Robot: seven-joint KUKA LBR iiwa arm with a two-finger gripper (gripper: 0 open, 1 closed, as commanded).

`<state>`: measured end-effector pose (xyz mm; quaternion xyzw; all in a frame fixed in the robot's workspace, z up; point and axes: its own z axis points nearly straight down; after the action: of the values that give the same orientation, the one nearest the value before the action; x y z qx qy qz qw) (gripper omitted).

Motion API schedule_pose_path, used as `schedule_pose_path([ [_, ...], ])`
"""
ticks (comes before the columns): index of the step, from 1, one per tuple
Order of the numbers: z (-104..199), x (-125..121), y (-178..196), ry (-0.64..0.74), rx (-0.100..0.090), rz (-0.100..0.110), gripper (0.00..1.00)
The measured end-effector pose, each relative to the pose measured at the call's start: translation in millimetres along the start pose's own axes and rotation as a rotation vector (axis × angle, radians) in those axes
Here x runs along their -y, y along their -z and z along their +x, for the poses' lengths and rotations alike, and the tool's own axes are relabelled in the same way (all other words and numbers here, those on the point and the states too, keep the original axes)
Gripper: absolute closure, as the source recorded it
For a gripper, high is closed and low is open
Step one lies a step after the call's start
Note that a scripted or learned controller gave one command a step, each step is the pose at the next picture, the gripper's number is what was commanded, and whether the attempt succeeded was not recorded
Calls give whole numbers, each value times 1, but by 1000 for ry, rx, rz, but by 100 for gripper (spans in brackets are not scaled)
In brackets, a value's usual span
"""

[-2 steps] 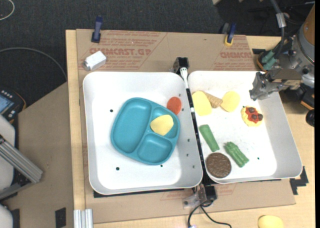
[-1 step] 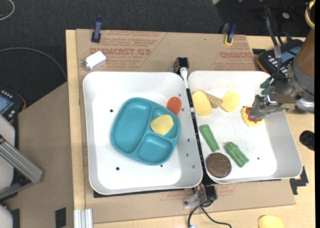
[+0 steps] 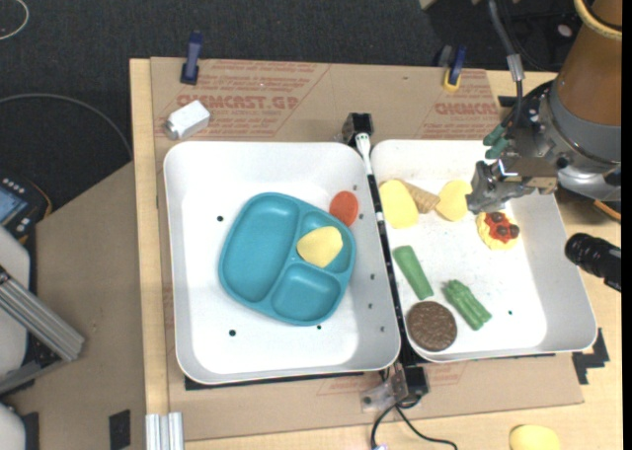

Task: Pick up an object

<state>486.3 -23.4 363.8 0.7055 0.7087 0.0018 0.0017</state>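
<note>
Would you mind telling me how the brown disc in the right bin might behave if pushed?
The brown disc lies flat, so it would probably slide rather than roll. It sits near the right bin front rim, so it may jam there.

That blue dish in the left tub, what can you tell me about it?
The blue plate is a teal, plastic-looking divided dish with rounded corners and three compartments: one large on the left, two smaller on the right. It lies flat and turned at an angle in the middle of the left bin. A pale yellow item rests in its upper right compartment, and an orange-red item sits at its upper right rim.
</note>
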Motion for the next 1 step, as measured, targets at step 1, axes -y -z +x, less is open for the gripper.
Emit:
schedule_pose_path([
  [1,84,6,22,4,-2,0,100],
])
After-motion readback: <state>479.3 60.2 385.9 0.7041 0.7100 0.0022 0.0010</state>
